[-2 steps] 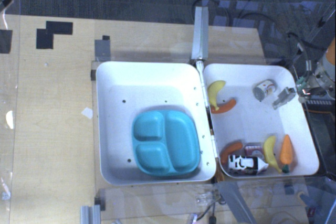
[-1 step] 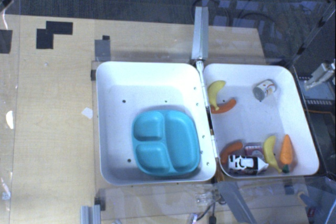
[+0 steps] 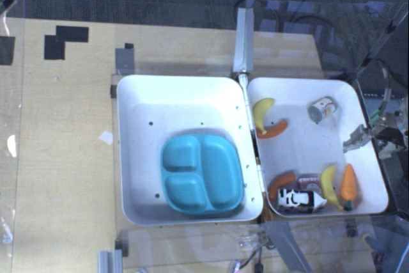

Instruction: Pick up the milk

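My gripper (image 3: 355,139) sits at the right bin's (image 3: 300,156) right edge; whether it is open or closed I cannot tell. The milk (image 3: 301,200), a black-and-white carton, lies on its side in that bin's near corner, long axis roughly left to right, between an orange piece (image 3: 280,183) and a banana (image 3: 328,183). A carrot (image 3: 348,185) lies beyond. The left bin (image 3: 140,137) holds a blue tray (image 3: 201,173).

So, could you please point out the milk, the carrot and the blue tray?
milk (image 3: 300,200), camera view, its cow-patterned side.
carrot (image 3: 348,185), camera view, mid orange body.
blue tray (image 3: 220,169), camera view, floor of its large compartment.
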### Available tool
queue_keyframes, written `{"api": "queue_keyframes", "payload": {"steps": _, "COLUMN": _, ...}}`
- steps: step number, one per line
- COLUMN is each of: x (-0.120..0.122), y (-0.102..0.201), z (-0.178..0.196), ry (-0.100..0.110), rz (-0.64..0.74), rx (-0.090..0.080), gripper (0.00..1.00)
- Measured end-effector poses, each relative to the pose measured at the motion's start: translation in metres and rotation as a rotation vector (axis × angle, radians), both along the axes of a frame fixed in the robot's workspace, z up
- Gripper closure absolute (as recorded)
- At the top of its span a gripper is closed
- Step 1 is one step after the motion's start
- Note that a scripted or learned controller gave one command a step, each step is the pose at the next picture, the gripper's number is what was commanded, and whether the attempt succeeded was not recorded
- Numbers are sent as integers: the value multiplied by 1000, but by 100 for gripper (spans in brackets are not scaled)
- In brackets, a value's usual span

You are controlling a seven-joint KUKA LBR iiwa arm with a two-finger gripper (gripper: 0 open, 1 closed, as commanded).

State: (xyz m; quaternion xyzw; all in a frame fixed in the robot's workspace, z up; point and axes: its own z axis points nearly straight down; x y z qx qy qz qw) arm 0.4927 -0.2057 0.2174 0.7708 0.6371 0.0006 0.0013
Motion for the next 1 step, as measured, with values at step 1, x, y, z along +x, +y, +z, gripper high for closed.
{"api": "queue_keyframes", "payload": {"steps": 1, "x": -4, "y": 8, "z": 49, "ry": -3, "rz": 106, "rx": -1, "gripper": 0}}
